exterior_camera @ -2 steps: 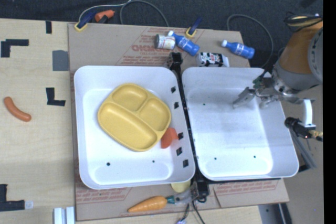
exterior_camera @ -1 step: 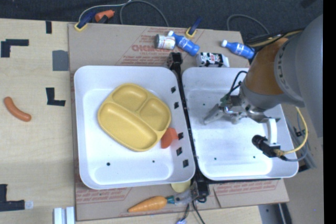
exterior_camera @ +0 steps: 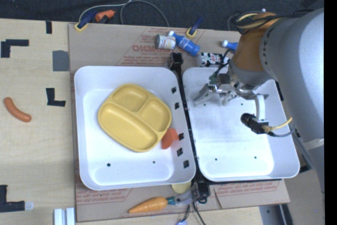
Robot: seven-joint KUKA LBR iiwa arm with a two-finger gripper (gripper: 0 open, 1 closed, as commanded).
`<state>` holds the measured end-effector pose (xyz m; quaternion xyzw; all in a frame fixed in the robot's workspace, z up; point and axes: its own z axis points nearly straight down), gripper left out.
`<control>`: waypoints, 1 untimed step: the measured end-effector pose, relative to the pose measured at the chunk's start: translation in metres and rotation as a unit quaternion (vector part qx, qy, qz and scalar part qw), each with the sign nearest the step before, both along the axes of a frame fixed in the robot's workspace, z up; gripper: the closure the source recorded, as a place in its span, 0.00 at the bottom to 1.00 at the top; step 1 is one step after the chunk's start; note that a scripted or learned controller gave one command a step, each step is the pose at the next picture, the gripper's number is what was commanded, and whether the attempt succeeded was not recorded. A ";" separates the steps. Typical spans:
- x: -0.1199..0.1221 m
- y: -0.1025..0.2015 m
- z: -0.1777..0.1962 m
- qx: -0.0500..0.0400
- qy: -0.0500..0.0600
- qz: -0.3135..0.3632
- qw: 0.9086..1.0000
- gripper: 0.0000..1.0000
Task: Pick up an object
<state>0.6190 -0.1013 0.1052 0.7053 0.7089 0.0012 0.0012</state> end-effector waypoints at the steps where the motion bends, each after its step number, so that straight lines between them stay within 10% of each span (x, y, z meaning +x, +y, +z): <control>1: 0.043 0.001 -0.020 0.000 0.001 -0.001 1.000 0.00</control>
